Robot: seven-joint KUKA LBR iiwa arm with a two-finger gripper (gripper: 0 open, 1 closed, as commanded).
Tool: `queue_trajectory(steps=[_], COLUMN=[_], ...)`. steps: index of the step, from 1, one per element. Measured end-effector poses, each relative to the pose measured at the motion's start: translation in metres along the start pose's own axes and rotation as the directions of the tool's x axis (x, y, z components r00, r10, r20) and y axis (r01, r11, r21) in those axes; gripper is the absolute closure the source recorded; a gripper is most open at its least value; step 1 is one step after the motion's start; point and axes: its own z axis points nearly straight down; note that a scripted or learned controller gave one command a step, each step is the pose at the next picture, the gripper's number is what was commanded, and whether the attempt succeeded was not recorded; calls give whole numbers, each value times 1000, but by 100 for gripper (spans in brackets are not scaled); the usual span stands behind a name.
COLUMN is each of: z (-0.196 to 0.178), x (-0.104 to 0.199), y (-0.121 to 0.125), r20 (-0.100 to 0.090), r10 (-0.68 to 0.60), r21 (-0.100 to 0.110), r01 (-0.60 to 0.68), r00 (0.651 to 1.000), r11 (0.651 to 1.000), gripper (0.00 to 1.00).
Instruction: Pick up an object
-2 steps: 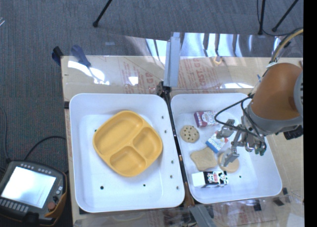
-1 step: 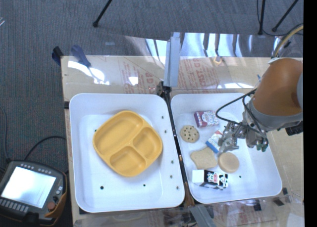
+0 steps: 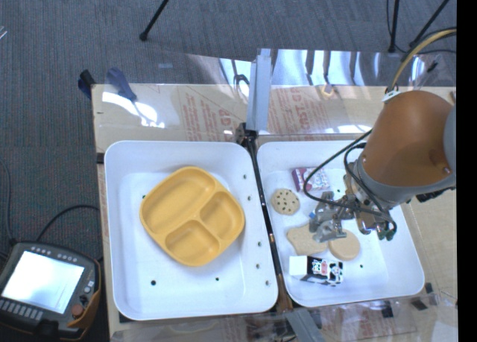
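Note:
My gripper (image 3: 330,223) hangs low over the middle of the right bin (image 3: 406,273), under the orange wrist band. Directly below and beside it lie two tan flat biscuits, one (image 3: 302,239) to its left and a round one (image 3: 345,247) to its right. A chocolate-chip cookie (image 3: 285,201) lies to the upper left. A pink and white packet (image 3: 311,179) rests near the bin's back. A small white box with black print (image 3: 318,268) sits near the front. Nothing visibly sits between the fingers.
The left bin (image 3: 123,184) holds a yellow divided plate (image 3: 192,214). A metal divider runs between the bins. A teach pendant (image 3: 46,285) lies on the floor at the lower left. Tripod legs stand behind the bench.

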Motion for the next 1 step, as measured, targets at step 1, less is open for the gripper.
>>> queue_trajectory(steps=[1], z=[-24], x=[35], y=[23], r20=[-2], r10=[-369], r21=[-1], r01=[369], r00=[930], r11=[930], gripper=[100])
